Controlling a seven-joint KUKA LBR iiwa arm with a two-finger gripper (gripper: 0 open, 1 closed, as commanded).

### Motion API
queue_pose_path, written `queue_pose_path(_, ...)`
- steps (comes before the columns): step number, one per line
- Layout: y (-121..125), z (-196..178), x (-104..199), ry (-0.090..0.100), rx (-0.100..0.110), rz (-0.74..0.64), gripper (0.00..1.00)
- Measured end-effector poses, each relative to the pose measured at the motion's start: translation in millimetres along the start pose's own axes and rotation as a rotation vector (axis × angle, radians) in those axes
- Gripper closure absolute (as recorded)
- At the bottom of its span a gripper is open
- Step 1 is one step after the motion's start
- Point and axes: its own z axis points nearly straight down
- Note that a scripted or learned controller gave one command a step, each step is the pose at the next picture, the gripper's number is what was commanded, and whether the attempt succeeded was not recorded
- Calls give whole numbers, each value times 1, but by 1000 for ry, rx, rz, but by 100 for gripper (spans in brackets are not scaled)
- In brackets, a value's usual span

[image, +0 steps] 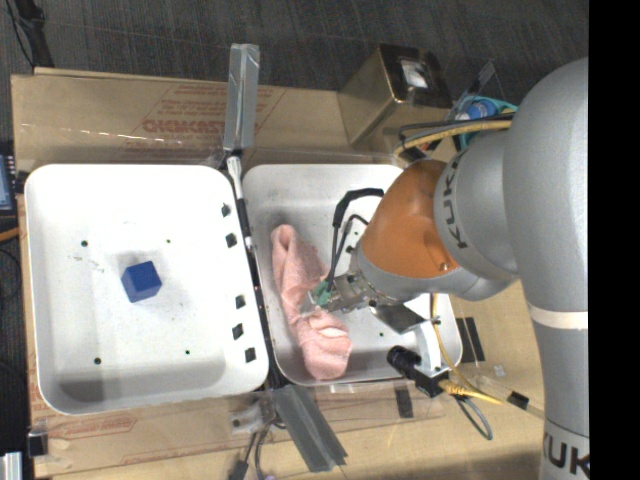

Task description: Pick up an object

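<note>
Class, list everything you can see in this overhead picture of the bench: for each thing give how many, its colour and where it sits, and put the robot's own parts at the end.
Bins: two, white, side by side on the bench.
Cube: one, blue, left bin, a little left of its middle.
Cloth: one, pink, crumpled, running along the left side of the right bin.
Cardboard sheet: one, brown with red print, lying under and behind the bins.
Box: one, tan, behind the right bin.
Cables: several, black and yellow, by the right bin's front right corner.
Arm: one, grey with an orange band, reaching in from the right over the right bin.
Gripper: one, dark, at the cloth's right edge.
</note>
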Motion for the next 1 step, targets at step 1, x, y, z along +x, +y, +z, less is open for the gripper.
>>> queue_pose_path(1,58,-87,30,-1,6,-57,100)
